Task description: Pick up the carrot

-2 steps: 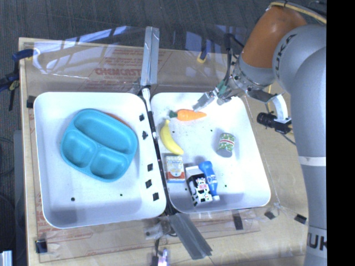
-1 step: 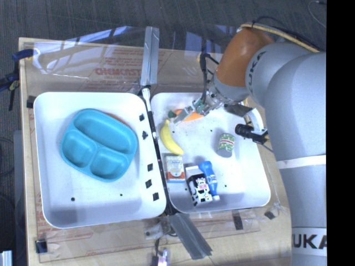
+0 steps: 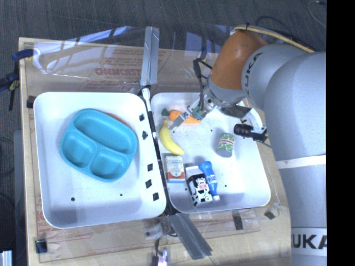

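Note:
The carrot (image 3: 175, 115) is small and orange with a green top. It lies in the far left corner of the right bin (image 3: 249, 182), just above the banana (image 3: 170, 139). My gripper (image 3: 187, 117) has come down from the right onto the carrot's right end. Its dark tip covers the middle of the carrot, and more orange shows on the far side of it. From this angle I cannot see whether the carrot is held. The orange-banded wrist (image 3: 236, 60) hangs over the bin's far edge.
The right bin also holds a green-and-white can (image 3: 226, 143), a small juice carton (image 3: 175, 168), a blue bottle (image 3: 209, 179) and a black-and-white carton (image 3: 198, 190). A blue divided plate (image 3: 100, 144) lies in the left bin (image 3: 55, 204). The divider (image 3: 150, 148) runs between the bins.

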{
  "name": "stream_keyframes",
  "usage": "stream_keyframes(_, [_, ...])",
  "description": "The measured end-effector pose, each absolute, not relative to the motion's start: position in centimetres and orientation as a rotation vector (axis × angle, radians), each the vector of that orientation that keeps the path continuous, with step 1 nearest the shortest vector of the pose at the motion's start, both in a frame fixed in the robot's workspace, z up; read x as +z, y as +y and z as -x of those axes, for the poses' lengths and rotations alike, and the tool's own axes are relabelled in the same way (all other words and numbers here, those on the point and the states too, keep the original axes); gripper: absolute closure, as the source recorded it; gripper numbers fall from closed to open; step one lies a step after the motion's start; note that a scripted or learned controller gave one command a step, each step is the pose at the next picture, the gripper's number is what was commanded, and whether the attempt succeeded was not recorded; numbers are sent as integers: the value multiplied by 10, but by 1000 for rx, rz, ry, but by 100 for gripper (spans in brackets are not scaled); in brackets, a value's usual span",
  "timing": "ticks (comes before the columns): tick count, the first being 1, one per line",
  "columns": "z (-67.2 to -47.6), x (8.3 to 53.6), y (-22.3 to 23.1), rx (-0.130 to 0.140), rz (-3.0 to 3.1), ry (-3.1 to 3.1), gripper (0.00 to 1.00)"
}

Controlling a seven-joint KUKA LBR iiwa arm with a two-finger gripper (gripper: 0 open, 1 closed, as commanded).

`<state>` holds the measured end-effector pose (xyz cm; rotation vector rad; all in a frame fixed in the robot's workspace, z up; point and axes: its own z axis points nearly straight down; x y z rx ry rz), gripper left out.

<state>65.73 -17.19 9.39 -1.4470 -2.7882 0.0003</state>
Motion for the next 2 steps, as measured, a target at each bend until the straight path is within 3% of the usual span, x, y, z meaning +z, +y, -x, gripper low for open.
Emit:
stream_keyframes(1, [-658,105,-172,3,1441,-2791,100])
stream_keyframes(2, [-657,196,-131,0,1805,-2573,100])
